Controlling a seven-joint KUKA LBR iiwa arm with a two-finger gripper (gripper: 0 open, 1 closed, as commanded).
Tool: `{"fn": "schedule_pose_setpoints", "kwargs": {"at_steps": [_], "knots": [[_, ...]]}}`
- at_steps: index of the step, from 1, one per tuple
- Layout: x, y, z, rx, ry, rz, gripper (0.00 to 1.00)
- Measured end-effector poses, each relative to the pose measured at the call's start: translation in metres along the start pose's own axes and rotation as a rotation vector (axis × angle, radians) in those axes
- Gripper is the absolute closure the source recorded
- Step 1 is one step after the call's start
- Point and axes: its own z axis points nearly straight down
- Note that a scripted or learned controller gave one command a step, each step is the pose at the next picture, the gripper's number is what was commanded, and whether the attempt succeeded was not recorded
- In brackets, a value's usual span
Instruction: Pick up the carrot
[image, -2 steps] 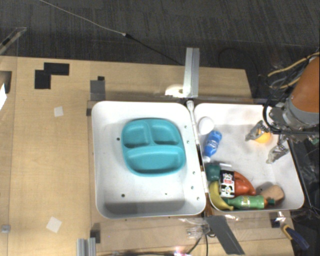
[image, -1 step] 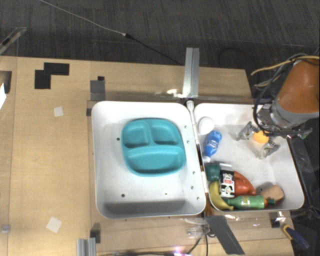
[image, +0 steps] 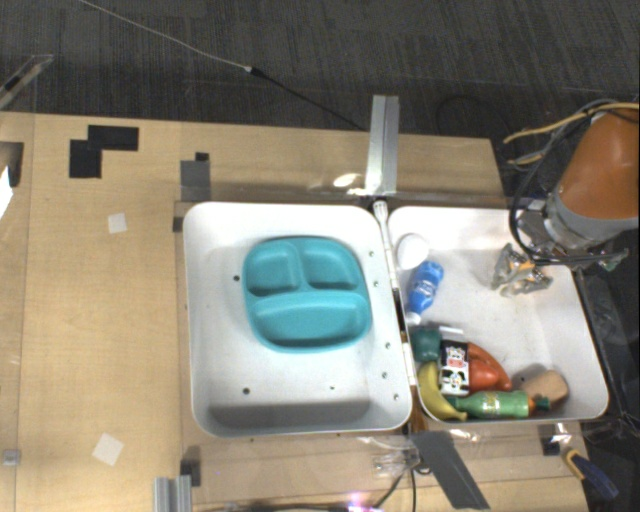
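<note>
Carrot lies wedged among clutter at the frame's lower right; hand hovers above, apart (grip state unclear), seemingly pre-descent.

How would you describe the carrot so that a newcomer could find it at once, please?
Look in the right bin, at the cluster along its near edge. The carrot is the orange piece lying behind the green bottle and right of the black-and-white box. It is the one orange item; the banana beside it is yellow.
</note>
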Motion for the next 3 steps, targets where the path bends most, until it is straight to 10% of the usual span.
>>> {"fn": "schedule_pose_setpoints", "kwargs": {"at_steps": [1,2,3], "knots": [[0.000,0.000,0.000,-0.001,0.001,-0.001,0.00],[-0.004,-0.007,0.013,-0.007,0.005,0.040,0.00],[-0.008,-0.009,-0.002,0.003,-0.003,0.038,1.00]]}}
